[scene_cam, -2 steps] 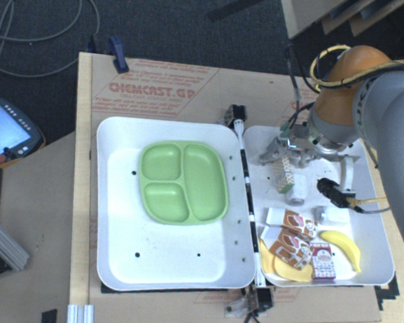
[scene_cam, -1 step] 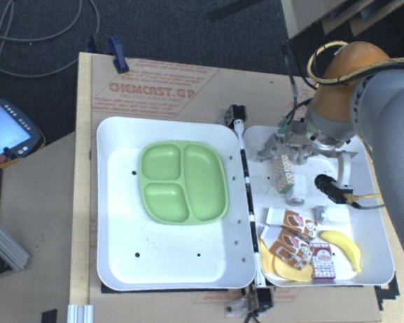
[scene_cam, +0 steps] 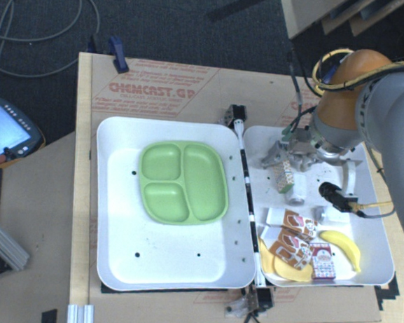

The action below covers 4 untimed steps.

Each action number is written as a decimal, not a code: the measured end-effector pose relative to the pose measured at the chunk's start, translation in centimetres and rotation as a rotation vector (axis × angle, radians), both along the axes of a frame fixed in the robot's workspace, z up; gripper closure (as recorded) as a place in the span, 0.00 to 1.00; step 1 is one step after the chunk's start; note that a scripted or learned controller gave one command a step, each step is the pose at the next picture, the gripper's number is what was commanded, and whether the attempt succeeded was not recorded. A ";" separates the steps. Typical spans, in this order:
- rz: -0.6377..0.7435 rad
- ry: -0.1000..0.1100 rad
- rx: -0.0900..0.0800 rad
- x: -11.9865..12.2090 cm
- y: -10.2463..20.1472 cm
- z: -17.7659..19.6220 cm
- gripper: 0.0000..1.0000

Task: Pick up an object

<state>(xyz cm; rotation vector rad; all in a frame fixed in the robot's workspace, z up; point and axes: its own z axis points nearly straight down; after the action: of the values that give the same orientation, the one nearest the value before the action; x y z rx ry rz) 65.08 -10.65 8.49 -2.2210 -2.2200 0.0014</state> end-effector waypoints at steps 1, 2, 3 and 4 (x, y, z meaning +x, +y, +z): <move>0.002 -0.004 -0.001 1.6 1.3 0.0 0.00; 0.000 0.000 0.000 -0.8 0.0 0.0 0.00; -0.001 0.000 0.000 -2.4 0.4 0.0 0.00; -0.001 -0.001 0.000 -2.3 0.5 1.0 1.00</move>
<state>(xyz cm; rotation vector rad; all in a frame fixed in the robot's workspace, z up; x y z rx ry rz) 62.73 -10.18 9.47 -2.2232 -2.2190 -0.0002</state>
